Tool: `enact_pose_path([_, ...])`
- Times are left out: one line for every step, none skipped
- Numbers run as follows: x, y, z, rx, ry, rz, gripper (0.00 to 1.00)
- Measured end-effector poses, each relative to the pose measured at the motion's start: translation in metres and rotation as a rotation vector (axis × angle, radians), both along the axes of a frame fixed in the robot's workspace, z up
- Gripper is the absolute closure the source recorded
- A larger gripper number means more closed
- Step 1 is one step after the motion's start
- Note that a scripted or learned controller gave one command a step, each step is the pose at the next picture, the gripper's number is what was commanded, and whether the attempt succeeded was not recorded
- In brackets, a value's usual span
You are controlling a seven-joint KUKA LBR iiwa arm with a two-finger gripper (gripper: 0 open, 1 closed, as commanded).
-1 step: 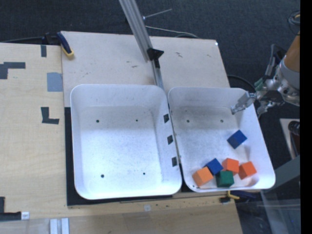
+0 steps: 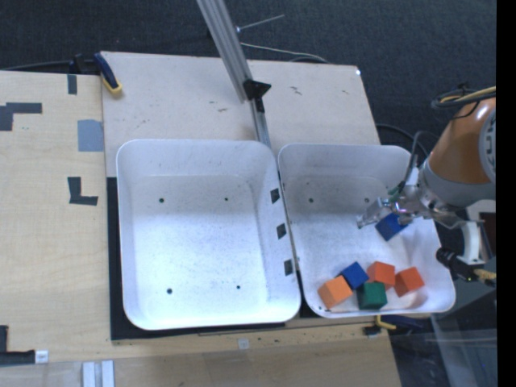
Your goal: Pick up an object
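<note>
The arm (image 2: 463, 156) has a rounded orange band above a grey wrist section. Thin dark cables loop along it, one yellowish near the top. A small silver metal gripper (image 2: 372, 214) sits at its tip, with a green spot beside it.

the tool (image 2: 385, 216) hangs over the right bin (image 2: 339, 164) with a blue block (image 2: 392, 226) between its fingers. near the bin's front edge, five blocks cluster: orange (image 2: 334, 292), blue (image 2: 354, 275), green (image 2: 372, 296), two red-orange (image 2: 382, 274) (image 2: 409, 281). the left bin (image 2: 193, 156) sits beside it on the desk (image 2: 169, 95).
</note>
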State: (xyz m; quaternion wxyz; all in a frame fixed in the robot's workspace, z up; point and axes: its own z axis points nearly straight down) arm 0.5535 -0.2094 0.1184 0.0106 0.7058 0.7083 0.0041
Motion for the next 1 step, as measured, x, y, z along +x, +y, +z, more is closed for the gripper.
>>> enact_pose_path([0.0699,0.0044,-0.0098,-0.006,-0.012,-0.001,0.0])
